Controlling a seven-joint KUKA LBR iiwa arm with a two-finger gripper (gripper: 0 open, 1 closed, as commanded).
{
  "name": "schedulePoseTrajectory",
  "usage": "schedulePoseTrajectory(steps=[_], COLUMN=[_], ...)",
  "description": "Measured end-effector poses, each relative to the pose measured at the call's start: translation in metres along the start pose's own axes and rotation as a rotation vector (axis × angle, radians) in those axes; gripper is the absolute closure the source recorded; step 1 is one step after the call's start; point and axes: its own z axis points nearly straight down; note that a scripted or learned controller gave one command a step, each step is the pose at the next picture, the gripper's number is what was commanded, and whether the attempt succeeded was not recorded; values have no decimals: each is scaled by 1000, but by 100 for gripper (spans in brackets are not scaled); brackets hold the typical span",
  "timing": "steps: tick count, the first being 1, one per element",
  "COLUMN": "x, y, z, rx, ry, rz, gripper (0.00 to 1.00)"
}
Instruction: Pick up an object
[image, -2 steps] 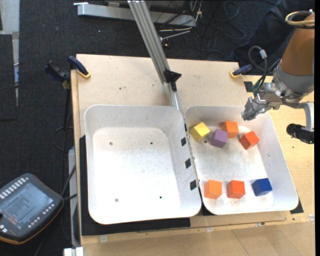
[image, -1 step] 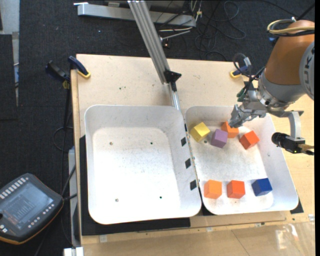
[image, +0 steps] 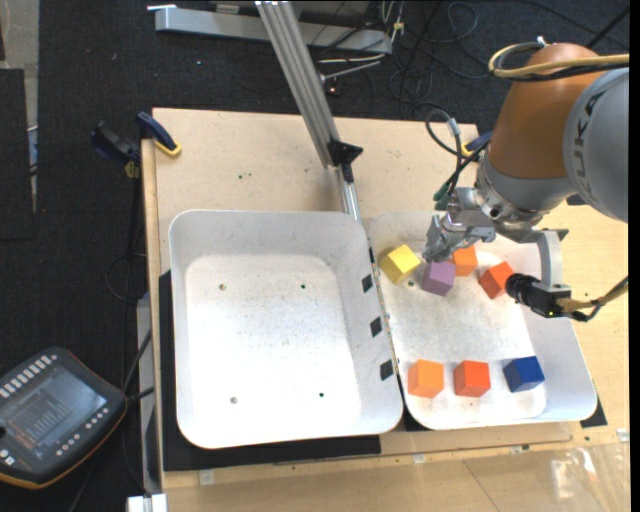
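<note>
As I watch feed, gripper (image: 441, 252) sits low in right bin (image: 560, 400), tips against purple block (image: 438, 278); I cannot tell finger state. Yellow block (image: 401, 263) just left, orange block (image: 465, 260) just right.

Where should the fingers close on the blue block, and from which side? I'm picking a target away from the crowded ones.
Probably from above, closing on two opposite side faces of the blue block. It sits flat, slightly turned, near the right bin's front rim; the red-orange block stands apart, leaving room there.
</note>
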Motion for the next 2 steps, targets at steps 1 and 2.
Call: schedulePoseTrajectory(steps=[1, 2], x=[54, 113], y=[-8, -20], z=[-5, 4], rx=[0, 1], ry=[-1, 0], rz=[0, 0], gripper=[100, 100])
